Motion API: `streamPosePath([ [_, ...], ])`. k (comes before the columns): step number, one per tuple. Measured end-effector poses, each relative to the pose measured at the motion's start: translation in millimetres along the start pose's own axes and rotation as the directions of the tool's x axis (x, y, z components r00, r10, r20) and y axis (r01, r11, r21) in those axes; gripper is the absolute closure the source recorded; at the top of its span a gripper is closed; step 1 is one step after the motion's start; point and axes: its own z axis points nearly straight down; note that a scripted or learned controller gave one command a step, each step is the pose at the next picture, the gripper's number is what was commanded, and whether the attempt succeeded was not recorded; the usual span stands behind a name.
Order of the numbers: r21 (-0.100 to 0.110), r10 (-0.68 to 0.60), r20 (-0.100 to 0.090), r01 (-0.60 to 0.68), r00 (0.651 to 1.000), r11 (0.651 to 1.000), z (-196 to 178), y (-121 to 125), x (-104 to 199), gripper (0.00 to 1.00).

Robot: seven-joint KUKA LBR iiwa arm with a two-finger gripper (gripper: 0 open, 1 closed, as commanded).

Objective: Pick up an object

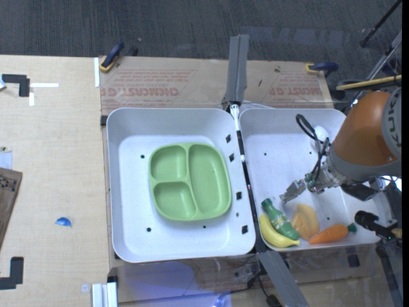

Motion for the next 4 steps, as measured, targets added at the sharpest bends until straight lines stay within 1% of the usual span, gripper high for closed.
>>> streamPosePath([
  [1, 0.0, -0.074, 0.0, 0.074, 0.997, 0.997, -94, 3, 8, 0.0],
  [2, -0.023, -0.211, 0.019, 0.211, 0.977, 0.977, -10, -18, 42, 0.0],
  [3, 0.001, 0.229, 0.001, -0.229, 0.973, 0.973, 0, -24, -30, 0.0],
  [4, 0.001, 0.27, 0.0, -0.27, 0.963, 0.963, -58, -33, 20, 0.0],
])
